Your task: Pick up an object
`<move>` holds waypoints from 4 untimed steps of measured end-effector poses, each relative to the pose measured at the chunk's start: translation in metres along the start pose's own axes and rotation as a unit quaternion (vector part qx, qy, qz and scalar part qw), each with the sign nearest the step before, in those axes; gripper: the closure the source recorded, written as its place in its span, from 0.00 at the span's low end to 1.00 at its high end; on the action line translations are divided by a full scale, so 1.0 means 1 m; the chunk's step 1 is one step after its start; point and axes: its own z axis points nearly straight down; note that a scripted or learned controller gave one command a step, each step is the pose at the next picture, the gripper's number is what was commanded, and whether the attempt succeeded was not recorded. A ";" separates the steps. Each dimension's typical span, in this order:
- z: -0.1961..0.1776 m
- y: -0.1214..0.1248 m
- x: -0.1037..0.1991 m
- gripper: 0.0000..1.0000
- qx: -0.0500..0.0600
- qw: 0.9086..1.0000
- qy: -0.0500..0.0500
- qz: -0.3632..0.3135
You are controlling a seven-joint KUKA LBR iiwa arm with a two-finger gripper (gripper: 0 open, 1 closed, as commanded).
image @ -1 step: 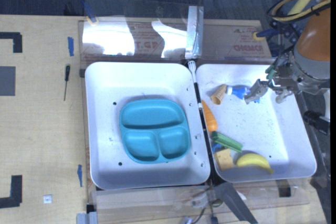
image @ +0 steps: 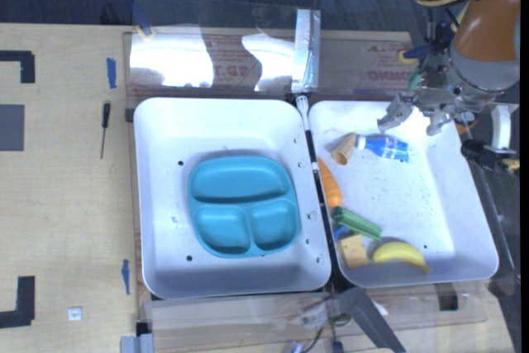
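The hand [image: 416, 113] is seen spread open and holding nothing, above the right bin [image: 463, 202], just over a blue tube [image: 387, 147]. Beside the tube a cone [image: 345, 148] lies; a carrot [image: 330, 186], green pod [image: 357, 221] and banana [image: 399, 253] are set nearer the front.

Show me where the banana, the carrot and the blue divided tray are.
banana [image: 398, 252], camera view, middle of its curved body.
carrot [image: 330, 187], camera view, mid-length.
blue divided tray [image: 240, 179], camera view, its large upper compartment.
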 end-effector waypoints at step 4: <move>0.139 0.047 -0.072 0.00 0.016 0.996 0.002 0.089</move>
